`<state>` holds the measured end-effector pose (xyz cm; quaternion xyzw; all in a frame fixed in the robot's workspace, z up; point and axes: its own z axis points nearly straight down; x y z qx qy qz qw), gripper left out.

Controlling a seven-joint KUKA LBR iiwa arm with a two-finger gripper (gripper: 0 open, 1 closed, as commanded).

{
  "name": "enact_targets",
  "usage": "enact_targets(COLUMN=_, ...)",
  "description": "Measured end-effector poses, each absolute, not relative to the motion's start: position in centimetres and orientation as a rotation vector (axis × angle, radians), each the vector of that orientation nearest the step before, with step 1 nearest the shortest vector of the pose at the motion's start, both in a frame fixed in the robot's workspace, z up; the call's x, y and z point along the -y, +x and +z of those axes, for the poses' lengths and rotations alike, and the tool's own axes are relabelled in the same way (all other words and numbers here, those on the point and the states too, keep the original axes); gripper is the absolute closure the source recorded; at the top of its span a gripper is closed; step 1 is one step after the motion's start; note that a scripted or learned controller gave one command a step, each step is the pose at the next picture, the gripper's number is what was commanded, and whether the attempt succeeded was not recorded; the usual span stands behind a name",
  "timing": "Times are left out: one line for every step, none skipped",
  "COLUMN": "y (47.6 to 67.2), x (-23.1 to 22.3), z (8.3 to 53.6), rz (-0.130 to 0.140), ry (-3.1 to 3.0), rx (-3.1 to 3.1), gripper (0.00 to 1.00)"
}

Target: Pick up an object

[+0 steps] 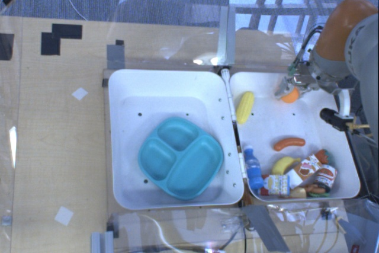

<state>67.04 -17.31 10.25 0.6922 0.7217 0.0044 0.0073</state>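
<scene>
I am seeing the teal plate lying in the left bin. Right of that plate, in the right bin, the corn is lying near the divider, with the sausage further right. Beyond it my end effector is clamping the orange piece at the far edge.

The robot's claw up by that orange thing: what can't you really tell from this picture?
- Gripper: too small and partly behind the wrist in the camera view to judge whether it grips the orange piece.
- Orange piece: partly covered, identity unclear.
- Packets in the right bin's corner: piled, labels too small.
</scene>
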Motion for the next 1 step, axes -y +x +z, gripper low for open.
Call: enact_targets(y=67.05, x=10.01, z=21.45, rz=0.009, ry=2.378, rx=-2.045, gripper=1.00)
